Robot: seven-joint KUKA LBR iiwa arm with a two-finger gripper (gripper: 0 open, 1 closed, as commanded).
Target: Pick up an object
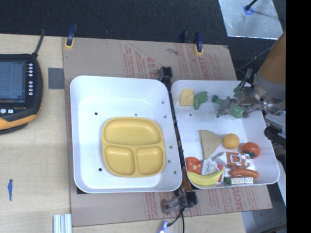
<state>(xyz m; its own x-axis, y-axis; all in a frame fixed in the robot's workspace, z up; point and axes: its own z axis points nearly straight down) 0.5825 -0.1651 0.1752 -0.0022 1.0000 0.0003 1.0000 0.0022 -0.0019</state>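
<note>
The claw (pixel 236 107) sits low in the right bin (pixel 272 171), right on a green toy (pixel 236 112). I cannot tell if it pinches it.

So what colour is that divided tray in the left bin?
Pale yellow; the divided tray shows plainly in the camera view.

Glossy yellow plastic tray (pixel 132 146)

White bins: 2 (pixel 80 130) (pixel 265 125). Yellow divided tray: 1 (pixel 132 146). Banana: 1 (pixel 204 179). Orange: 1 (pixel 231 141). Tomato: 1 (pixel 250 149). Blue clamps: 2 (pixel 71 35) (pixel 198 41). Teach pendant: 1 (pixel 17 91).
</note>
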